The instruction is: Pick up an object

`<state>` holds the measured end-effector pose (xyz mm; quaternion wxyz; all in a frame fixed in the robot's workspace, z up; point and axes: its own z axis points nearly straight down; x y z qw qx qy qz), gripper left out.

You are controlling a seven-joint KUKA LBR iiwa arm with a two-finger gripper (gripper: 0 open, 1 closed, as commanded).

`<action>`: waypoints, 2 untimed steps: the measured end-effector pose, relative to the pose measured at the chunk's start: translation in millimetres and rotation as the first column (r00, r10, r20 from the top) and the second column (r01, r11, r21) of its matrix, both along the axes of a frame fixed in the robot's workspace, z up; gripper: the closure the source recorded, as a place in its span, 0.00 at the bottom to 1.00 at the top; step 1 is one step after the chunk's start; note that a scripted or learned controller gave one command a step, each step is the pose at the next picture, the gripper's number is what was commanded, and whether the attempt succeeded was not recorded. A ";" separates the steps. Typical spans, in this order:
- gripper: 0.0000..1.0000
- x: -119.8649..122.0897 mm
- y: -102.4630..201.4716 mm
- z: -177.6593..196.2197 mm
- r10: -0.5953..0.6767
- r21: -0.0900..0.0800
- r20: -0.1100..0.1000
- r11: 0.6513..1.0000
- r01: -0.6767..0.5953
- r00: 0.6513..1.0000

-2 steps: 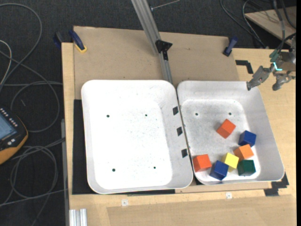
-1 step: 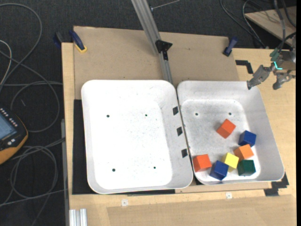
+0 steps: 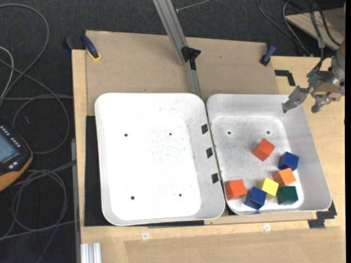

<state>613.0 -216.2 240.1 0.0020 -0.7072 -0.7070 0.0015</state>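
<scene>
Several small cubes lie in the right bin (image 3: pixel 307 147): an orange cube (image 3: pixel 264 149) near the middle, a blue cube (image 3: pixel 288 161), an orange cube (image 3: pixel 284 176), a yellow cube (image 3: pixel 269 187), a green cube (image 3: pixel 287 194), a blue cube (image 3: pixel 255 197) and an orange cube (image 3: pixel 236 188) along the front. My gripper (image 3: pixel 305 103) hangs at the bin's far right corner, above the rim, well away from the cubes. Its two fingers are spread apart with nothing between them.
The left bin (image 3: pixel 109 147) sits beside the right one, joined by black clips (image 3: pixel 208 152). A slanted metal pole (image 3: pixel 175 32) rises behind the bins. Blue clamps (image 3: pixel 91 48) hold the board's back corners. Cables lie on the floor to the left.
</scene>
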 end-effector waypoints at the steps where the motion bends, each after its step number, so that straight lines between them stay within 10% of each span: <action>1: 0.00 5.2 4.0 -44.4 0.002 0.001 0.000 1.000 -0.002 1.000; 2: 0.00 -0.8 10.9 -90.8 0.001 0.001 -0.001 1.000 -0.001 1.000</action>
